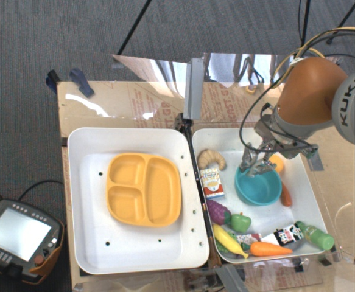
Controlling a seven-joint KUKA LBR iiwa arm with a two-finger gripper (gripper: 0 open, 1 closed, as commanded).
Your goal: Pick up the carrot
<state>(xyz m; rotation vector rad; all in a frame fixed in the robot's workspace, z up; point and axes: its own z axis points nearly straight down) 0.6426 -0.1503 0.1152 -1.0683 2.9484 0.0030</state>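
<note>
The carrot (267, 249), orange and tapered, lies on its side near the front edge of the right bin (311, 190), between a yellow banana (229, 241) and a black-and-white carton (287, 234). My gripper (255, 164) hangs well behind it, over the back rim of a blue bowl (259, 188). Its two fingers point down and stand apart with nothing between them. The grey wrist and the orange band above it cover the bin's back right part.
The right bin also holds a croissant (211, 158), a small box (212, 182), purple grapes (218, 212), a green fruit (241, 222), a green bottle (317, 236), an orange ball (277, 161) and a small red-orange piece (285, 196). A yellow divided plate (144, 188) lies in the left bin (86, 224).
</note>
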